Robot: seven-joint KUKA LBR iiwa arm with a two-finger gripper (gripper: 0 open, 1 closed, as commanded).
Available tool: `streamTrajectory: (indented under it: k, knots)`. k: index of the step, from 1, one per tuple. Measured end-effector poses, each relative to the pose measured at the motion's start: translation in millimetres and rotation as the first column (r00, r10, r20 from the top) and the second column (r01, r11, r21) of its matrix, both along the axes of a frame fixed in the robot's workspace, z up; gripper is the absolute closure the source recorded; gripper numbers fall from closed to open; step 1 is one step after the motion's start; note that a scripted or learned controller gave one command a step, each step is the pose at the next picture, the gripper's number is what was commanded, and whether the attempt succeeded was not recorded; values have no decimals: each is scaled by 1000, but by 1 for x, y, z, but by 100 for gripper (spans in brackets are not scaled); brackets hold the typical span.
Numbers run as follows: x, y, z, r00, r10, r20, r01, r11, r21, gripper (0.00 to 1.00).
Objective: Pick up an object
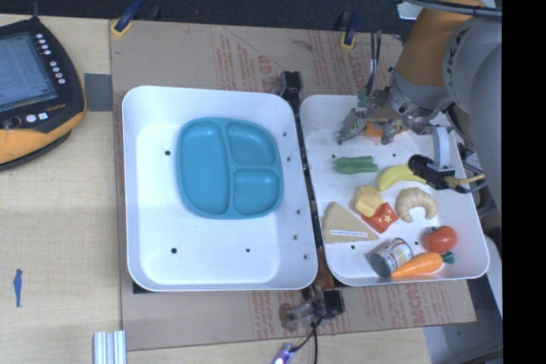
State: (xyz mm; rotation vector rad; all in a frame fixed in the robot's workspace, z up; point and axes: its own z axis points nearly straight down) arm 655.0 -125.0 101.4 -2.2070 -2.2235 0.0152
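Gripper (pixel 365 125) position is what I check first: it sits low over the far left part of the right-hand shallow white bin (pixel 478 267), and I cannot tell how its claw stands, since the metal parts blur together from above. A small orange object (pixel 374 130) shows right at the tip; whether it is clamped I cannot say.

No target is named, so I judge the nearest candidates. That orange piece is touching or just under the claw. Next is the green plastic pea pod (pixel 354 164), lying just on the near side of the claw, its long axis running left to right across the bin. A straight drop with a short pull toward the near edge would meet it side-on, I think.

Further toward the near right lie the yellow toy banana (pixel 400 176), the tan toy croissant (pixel 415 202), a yellow and red block pair (pixel 375 210), a pale cheese wedge (pixel 344 224), a red toy tomato (pixel 440 238), a small tin can (pixel 391 256) and an orange toy carrot (pixel 419 265). These crowd one another; the pod stands apart.

The left-hand white bin (pixel 145 183) bears a blue divided plastic plate (pixel 229 166), well away from the arm.
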Motion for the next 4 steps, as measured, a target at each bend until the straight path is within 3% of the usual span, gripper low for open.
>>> streamTrajectory:
  k: [1, 2, 3, 4]
  knots:
    - [0, -1, 10, 1000, 1, 0, -1, 1000, -1, 100]
    - [0, -1, 10, 1000, 1, 0, -1, 1000, -1, 0]
    - [0, -2, 20, 1000, 1, 3, -1, 1000, -3, 100]
    - [0, -2, 20, 1000, 1, 3, -1, 1000, -3, 0]
